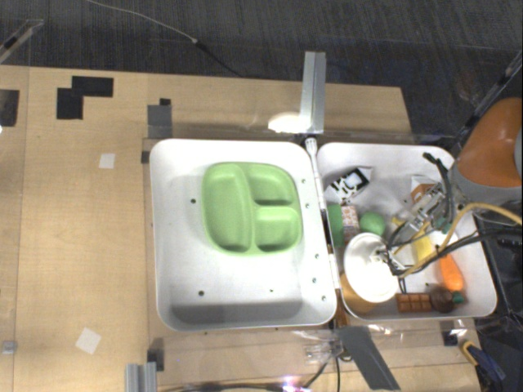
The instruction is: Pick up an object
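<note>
Round white bowl (369, 277) sits low in the right white bin (384, 155), its upper right rim touching or just beside my gripper (391, 256), which hangs over the clutter there; I cannot tell how the gripper is set, since cables and parts hide its tip. I count one green divided plastic tray (250, 207) lying alone in the left white bin (176, 243), and in the right bin one orange carrot-shaped toy (452, 273), one small green ball (372, 222), one brown chocolate-bar block (413, 302) and one black-and-white printed packet (350, 184).
</note>
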Tool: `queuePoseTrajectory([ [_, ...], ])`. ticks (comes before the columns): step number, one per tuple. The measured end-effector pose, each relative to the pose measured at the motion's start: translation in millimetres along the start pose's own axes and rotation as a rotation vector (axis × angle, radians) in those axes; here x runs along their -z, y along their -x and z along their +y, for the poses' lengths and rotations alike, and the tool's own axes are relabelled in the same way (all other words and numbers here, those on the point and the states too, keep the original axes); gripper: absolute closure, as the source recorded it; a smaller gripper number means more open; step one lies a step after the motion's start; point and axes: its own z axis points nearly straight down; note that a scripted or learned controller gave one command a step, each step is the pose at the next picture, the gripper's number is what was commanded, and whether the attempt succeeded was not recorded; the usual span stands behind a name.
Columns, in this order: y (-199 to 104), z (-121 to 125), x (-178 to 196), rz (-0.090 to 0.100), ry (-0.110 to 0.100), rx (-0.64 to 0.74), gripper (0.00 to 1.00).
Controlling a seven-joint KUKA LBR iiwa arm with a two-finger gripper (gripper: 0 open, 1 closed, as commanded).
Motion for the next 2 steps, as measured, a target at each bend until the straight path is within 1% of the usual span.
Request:
queuePoseTrajectory([
  [1,6,21,-1,0.001,-0.001,0.004,0.0],
  [2,10,24,15,-0.012,0.004,0.011,1.0],
])
